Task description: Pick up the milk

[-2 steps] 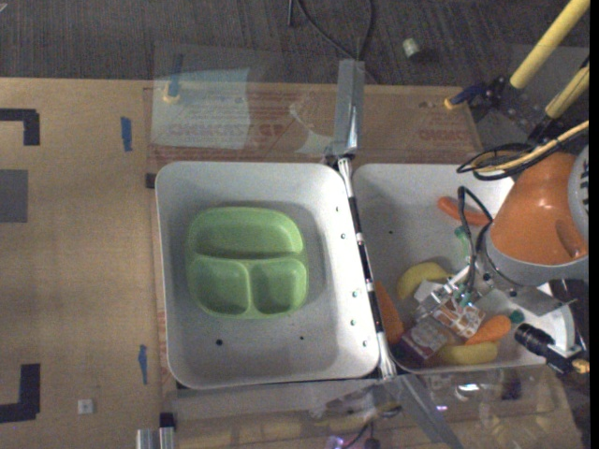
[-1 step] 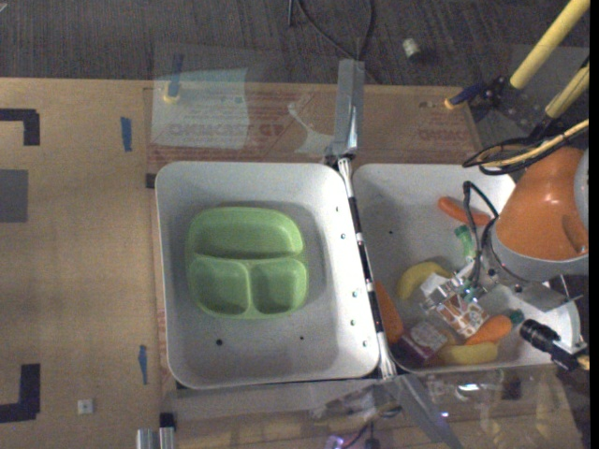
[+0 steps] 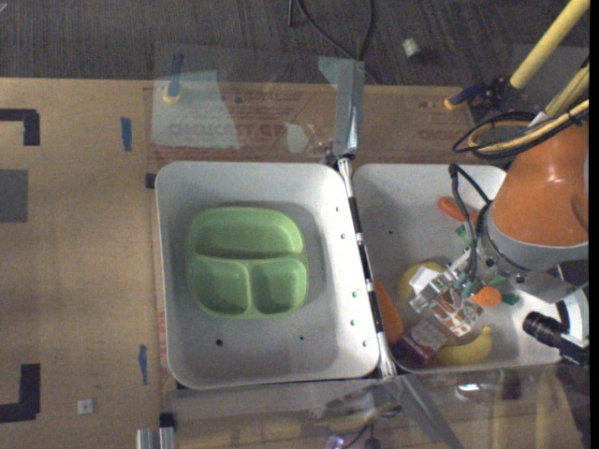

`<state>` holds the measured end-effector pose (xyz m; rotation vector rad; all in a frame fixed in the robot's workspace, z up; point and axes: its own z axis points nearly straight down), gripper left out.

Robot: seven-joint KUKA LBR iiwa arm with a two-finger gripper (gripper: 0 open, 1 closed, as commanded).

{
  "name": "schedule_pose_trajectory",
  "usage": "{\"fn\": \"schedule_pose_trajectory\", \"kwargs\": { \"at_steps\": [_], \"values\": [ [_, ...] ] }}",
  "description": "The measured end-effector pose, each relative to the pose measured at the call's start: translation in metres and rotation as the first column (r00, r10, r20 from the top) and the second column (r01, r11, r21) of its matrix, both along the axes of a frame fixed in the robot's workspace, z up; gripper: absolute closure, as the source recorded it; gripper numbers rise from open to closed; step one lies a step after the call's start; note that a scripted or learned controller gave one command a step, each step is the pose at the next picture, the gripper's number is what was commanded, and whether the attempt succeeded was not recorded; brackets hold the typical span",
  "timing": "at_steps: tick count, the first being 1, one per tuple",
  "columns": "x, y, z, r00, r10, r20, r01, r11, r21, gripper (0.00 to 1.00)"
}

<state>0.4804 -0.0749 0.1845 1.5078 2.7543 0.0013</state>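
Observation:
The milk [image 3: 429, 337] looks like a small carton with a white and reddish body and a dark end. It lies tilted near the front of the right bin [image 3: 402, 204], between a carrot and a banana. My gripper [image 3: 449, 297] hangs low over the right bin, just above and behind the carton's upper end and covering part of it. I cannot tell whether it touches the carton. The arm's orange band [image 3: 543, 190] fills the right side of the bin.
A yellow lemon-like fruit [image 3: 418, 276] sits left of the gripper. A banana [image 3: 471, 347] lies at the front, a carrot [image 3: 388, 311] along the left wall, another orange piece [image 3: 453, 210] further back. The left bin [image 3: 187, 344] holds a green divided plate [image 3: 247, 260].

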Motion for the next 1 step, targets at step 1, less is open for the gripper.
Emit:
{"fn": "schedule_pose_trajectory", "kwargs": {
  "at_steps": [1],
  "values": [
    [-0.0003,0.0131,0.0057,0.998,-0.058,0.002,0.058,0.998,-0.001,1.00]
  ]
}}
